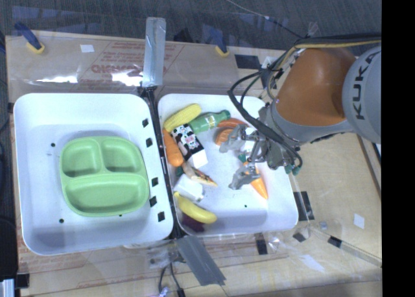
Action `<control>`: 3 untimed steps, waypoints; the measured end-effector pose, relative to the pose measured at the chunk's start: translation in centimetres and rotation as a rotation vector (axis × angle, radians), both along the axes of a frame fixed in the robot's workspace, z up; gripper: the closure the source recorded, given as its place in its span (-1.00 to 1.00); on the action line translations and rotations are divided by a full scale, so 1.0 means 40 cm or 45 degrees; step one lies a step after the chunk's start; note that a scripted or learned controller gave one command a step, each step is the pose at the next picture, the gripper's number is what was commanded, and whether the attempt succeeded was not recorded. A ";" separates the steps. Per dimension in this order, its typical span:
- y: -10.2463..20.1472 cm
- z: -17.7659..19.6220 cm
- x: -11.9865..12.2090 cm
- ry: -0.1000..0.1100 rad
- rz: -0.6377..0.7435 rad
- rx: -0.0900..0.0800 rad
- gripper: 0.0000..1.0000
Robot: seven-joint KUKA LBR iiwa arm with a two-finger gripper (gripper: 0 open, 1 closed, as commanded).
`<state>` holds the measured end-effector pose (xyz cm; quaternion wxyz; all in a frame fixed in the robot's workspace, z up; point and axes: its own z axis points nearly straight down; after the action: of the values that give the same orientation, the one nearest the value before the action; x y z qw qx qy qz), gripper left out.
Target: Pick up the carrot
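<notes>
The grey arm point(363, 88) with its orange band point(314, 88) reaches in from the right, wrist bent downward, its gripper point(249, 163) hanging low with metal fingers point(241, 178) pointing down and leftward.

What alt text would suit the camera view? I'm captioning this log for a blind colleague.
A grey and orange arm reaches from the right into the right bin, its gripper over a carrot among toy foods, including two bananas. The left bin holds a green divided plate.
</notes>
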<state>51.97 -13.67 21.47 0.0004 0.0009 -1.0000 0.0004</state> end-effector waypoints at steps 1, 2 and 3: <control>-0.114 -0.194 0.009 0.005 0.138 0.003 -1.00; -0.167 -0.306 0.070 -0.004 -0.051 0.000 -1.00; -0.162 -0.279 0.075 -0.008 -0.039 -0.001 1.00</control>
<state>54.98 -20.17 10.33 -0.0029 -0.0144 -0.9999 0.0008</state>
